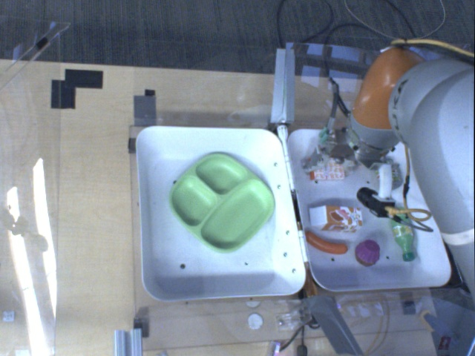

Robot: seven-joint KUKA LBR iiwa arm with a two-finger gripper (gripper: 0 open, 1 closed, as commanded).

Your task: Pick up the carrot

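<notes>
The carrot point(326, 243) is a short orange-red stick lying flat near the front left of the right bin point(430, 273). My gripper point(332, 153) hangs at the far left of that bin, under the orange-banded wrist, right over a small red-and-white packet point(328, 173). The carrot lies well in front of the gripper, apart from it, with nothing touching it.
An orange-and-white packet point(338, 217) sits just behind the carrot. A purple round thing point(367, 252) and a green bottle point(404, 242) lie to its right. The left bin point(159, 273) holds a green divided plate point(223, 201). The arm covers the right bin's far right side.
</notes>
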